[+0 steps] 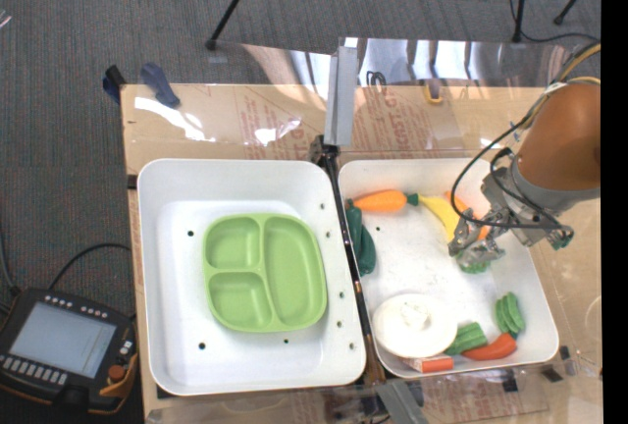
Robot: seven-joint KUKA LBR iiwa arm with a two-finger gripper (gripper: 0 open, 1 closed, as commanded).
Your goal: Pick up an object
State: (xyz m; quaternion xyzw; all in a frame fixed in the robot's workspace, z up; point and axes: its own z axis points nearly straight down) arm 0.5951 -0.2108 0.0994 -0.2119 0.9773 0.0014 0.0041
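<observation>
Bright, sharp; glare on clear panel (pixel 294 123)

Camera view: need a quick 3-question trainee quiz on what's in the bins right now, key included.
1. True or false: the green divided plate lies in the left bin.
2. Which lies nearest the gripper? A) white round lid B) banana C) carrot
3. Fill in: the arm reaches over the ____ bin.

Key
1. True
2. B; the banana lies just left of the gripper in the right bin.
3. right
</observation>
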